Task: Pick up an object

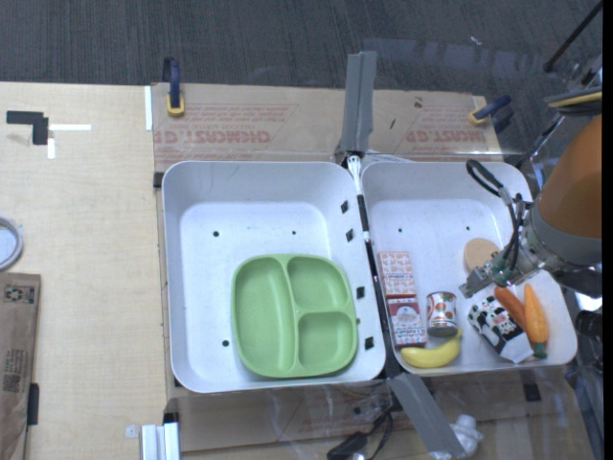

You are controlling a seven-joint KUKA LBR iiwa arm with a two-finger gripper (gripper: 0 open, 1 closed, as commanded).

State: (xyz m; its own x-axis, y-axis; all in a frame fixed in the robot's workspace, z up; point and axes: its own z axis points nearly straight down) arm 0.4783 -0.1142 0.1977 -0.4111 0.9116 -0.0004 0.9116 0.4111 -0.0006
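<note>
the arm reaches in from the right and its jaws point(490, 276) hang low in the right bin point(421, 195), just above the black-and-white carton point(496, 322) and beside the carrot point(534, 314), with the round tan piece point(479, 254) close behind. this looks like the approach, with no grasp made yet. whether the jaws are spread or closed i cannot tell. next it likely needs a straight drop onto the carton. banana point(431, 355), can point(442, 312) and red box point(399, 297) lie further left; the green tray point(295, 314) sits in the left bin point(192, 286).

pincer point(488, 278) above right bin point(421, 185)
</note>
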